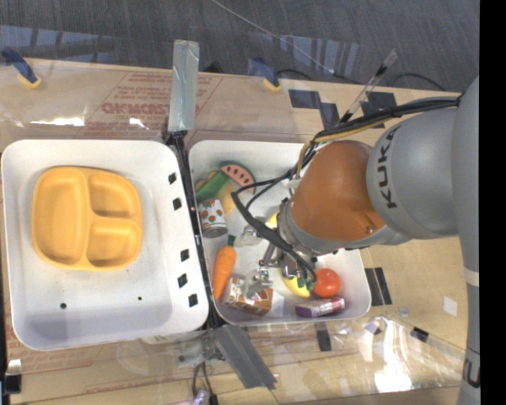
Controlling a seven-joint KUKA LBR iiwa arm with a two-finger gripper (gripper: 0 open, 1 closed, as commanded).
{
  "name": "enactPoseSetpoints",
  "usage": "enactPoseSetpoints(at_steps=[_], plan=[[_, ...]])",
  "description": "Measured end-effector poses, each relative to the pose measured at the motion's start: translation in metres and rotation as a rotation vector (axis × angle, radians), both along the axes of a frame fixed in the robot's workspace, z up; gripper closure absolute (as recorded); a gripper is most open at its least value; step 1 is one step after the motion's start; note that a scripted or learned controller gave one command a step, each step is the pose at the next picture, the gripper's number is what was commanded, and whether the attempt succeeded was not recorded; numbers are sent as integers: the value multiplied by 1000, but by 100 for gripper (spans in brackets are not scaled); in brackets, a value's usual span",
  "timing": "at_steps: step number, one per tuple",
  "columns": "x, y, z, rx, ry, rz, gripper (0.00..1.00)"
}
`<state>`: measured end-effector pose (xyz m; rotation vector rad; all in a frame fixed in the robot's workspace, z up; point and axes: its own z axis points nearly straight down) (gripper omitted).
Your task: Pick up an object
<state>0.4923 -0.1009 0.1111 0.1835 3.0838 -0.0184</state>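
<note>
Hovering low over right bin (354,154), my gripper (293,270) among clutter; whether clenched or released, cannot tell, wrist blocks it. Risk: items packed tight, so closing could catch two at once or nudge tomato (326,283) aside, causing slip. Tomato just right of gripper, touching yellow item (297,288) below it. Carrot (223,270) well left, near bin wall. Left bin (17,226) holds yellow tray (86,218).

Arm (379,184) reached over right bin (358,289) holding carrot (223,270), tomato (326,283), can (212,216); yellow divided tray (86,218) lay in left bin (17,310).
</note>
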Motion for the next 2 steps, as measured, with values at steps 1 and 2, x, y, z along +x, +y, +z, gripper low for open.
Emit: enactPoseSetpoints(at_steps=[1,2], plan=[[21,2,-1,10,28,-88,0],[78,-87,92,10,40,-20,0]])
